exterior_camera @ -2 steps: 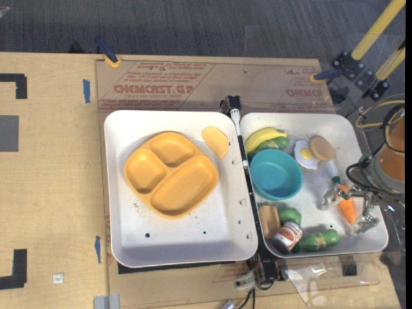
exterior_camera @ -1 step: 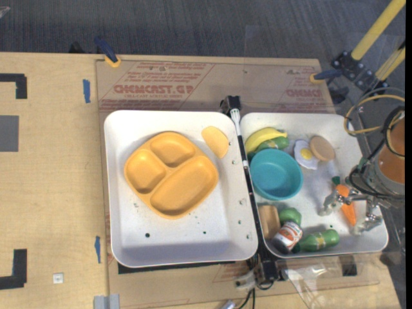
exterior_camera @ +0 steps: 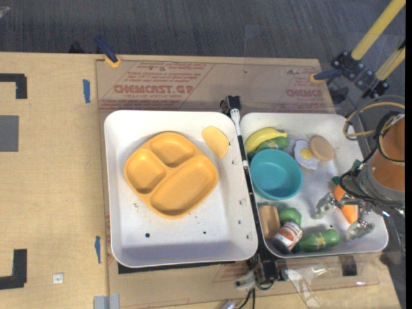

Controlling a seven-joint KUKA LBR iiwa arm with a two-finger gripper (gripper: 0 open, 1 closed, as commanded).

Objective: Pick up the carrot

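The carrot point(exterior_camera: 348, 211) is a small orange piece lying near the right wall of the right bin point(exterior_camera: 322, 124). My gripper point(exterior_camera: 344, 216) is low over it, at the end of the grey arm with its orange band point(exterior_camera: 394, 159). The gripper is open. One metal finger point(exterior_camera: 326, 205) stands to the carrot's left and the other point(exterior_camera: 360, 228) to its lower right, so the carrot lies in the gap between them. Part of the carrot is hidden under the wrist.
The right bin also holds a teal bowl point(exterior_camera: 275, 174), a banana point(exterior_camera: 264, 137), a fried egg point(exterior_camera: 306, 154), a round bun point(exterior_camera: 322, 148), a green cucumber point(exterior_camera: 318, 240), a can point(exterior_camera: 288, 235) and a wooden block point(exterior_camera: 269, 219). In the left bin point(exterior_camera: 129, 237) are a yellow divided plate point(exterior_camera: 170, 172) and a yellow slice point(exterior_camera: 215, 140).
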